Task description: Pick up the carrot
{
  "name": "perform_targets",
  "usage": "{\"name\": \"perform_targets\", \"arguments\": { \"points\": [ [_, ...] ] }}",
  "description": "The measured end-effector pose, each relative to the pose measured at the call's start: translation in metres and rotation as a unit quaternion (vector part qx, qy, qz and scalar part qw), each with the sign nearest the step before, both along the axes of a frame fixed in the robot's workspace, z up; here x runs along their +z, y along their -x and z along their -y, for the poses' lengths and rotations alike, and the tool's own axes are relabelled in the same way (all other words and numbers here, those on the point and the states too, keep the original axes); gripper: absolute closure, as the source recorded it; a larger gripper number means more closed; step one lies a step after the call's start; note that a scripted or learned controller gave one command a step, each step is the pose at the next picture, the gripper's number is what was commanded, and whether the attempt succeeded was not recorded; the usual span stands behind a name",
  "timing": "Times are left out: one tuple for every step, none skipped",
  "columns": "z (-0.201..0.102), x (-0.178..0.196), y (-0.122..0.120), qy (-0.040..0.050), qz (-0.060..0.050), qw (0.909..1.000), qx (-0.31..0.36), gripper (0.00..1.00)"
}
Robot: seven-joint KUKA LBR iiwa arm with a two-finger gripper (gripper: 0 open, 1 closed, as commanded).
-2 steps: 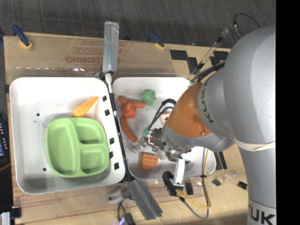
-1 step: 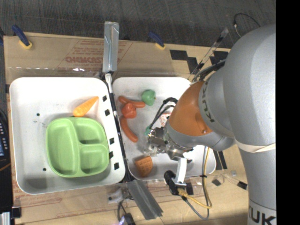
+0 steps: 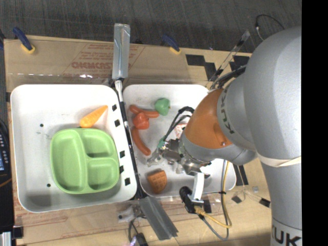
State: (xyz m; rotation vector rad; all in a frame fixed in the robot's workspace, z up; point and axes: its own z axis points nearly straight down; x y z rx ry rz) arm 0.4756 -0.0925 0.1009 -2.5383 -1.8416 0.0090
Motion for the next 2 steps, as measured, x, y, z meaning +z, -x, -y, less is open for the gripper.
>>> {"name": "perform_targets", "arguments": {
  "points": [
    [0.006,0.122,-0.038,0.0017,0.001,0.9455,-0.326,0.0],
    [0.064,0.042,0.001,0.0018,-0.002,0.9039,-0.428,0.0]
  ]
}}
